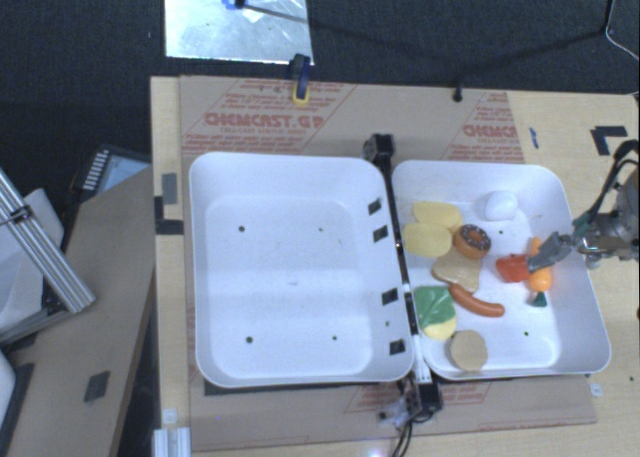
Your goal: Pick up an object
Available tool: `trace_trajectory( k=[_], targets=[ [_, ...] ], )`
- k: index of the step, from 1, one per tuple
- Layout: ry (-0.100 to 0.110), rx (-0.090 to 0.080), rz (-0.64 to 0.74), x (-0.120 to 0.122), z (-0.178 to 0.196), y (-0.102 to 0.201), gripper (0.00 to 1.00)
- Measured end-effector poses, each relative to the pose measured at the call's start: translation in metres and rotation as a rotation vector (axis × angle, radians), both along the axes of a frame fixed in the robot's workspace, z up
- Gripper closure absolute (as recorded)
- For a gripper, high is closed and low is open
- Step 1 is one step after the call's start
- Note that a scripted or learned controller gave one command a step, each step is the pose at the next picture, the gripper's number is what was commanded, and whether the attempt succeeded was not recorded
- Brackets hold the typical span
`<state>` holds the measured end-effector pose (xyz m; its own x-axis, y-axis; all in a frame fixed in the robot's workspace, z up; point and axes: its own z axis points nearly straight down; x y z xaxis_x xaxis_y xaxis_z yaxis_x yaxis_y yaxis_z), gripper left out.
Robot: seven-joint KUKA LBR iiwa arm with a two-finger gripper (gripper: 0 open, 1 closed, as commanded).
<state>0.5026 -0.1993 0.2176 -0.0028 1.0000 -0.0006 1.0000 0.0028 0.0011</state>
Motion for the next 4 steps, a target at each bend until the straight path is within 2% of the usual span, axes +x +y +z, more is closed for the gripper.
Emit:
trace_trajectory(
  k=[1,2,3,4],
  targets=[
    [0.004,0.004,0.006,0.034,-0.088,0.046,0.0],
    [0.004,0.004,0.005,0.014,-0.136,0.1,0.0],
    [-0.001,0.001,0.001,0.015,-0.123,0.096,1.0],
    [-0.003,0.0,0.003,0.038,-0.132,0.118,1.0]
  ],
)
